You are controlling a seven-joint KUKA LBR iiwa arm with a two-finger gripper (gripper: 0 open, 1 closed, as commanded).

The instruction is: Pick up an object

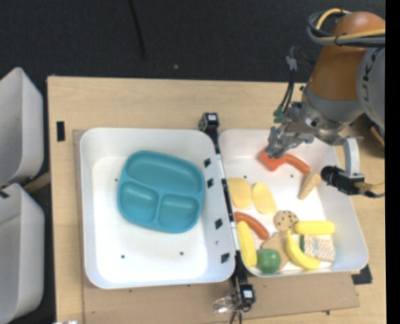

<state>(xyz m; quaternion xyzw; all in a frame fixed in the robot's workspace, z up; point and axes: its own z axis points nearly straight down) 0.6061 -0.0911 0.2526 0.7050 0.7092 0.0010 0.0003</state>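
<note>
Nearest you, a green apple (pixel 269 260), a banana (pixel 298 252) and a corn cob (pixel 246 242) are lying in the right bin (pixel 352 211), with a glossy teal divided plate (pixel 161 191) sitting in the left bin (pixel 102 248). Farther back, the gripper (pixel 278 148) is pressing down on an orange-red sausage (pixel 286 161); you cannot tell its grip.
</note>
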